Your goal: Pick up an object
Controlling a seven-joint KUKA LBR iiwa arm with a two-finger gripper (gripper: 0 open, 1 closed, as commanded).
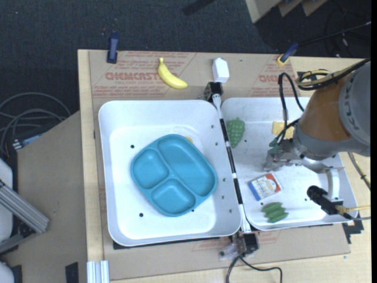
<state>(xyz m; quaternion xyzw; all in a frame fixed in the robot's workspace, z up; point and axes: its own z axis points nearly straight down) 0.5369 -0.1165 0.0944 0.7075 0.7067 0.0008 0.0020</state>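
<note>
My gripper [275, 159] hangs low in the right bin [253, 112], near its middle. Just below it lies a small white packet with red and blue print [265, 186]. A green leafy-looking piece [235, 131] rests at the bin's left wall. A small green pickle-like item [274, 211] lies near the front wall. A yellow block [278, 127] shows just behind the gripper, partly hidden by the arm. Nothing can be seen held in the gripper.
The left bin [118, 128] holds a blue divided plate [172, 174], with a bit of something yellow [188, 139] peeking out behind it. On the bench behind the bins lie a banana [170, 75] and a white block [220, 69]. The arm [330, 117] covers the right bin's right side.
</note>
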